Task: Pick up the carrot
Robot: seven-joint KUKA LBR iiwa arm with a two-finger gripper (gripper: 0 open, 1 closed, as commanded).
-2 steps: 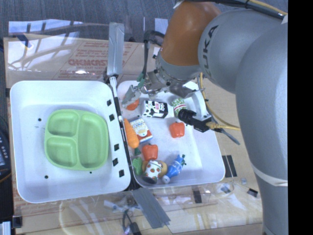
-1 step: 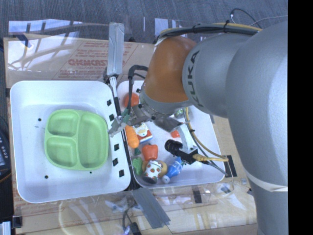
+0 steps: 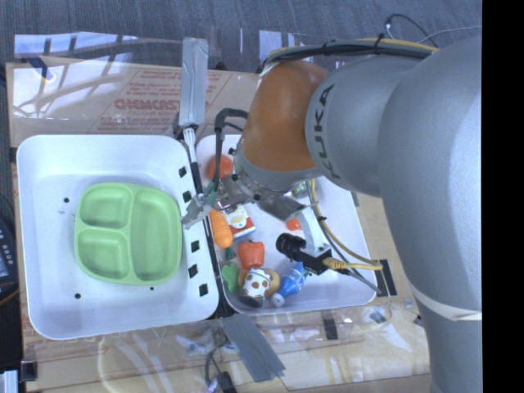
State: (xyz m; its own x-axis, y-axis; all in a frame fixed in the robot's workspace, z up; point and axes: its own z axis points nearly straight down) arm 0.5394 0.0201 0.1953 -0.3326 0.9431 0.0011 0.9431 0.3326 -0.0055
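The carrot (image 3: 221,230) is a short orange piece lying at the left edge of the right bin (image 3: 360,228), close to the wall between the two bins. My gripper (image 3: 203,205) hangs just above and to the left of the carrot's upper end, over that dividing wall. The orange-banded wrist (image 3: 278,129) hides most of the gripper from above. Nothing can be seen held in it.
A green three-part plate (image 3: 127,232) lies in the left bin (image 3: 41,301). Around the carrot lie a round orange-red fruit (image 3: 217,168), a red pepper (image 3: 251,255), a white-and-red ball toy (image 3: 258,283), a blue item (image 3: 292,281) and a green piece (image 3: 229,277). The arm covers much of the right bin.
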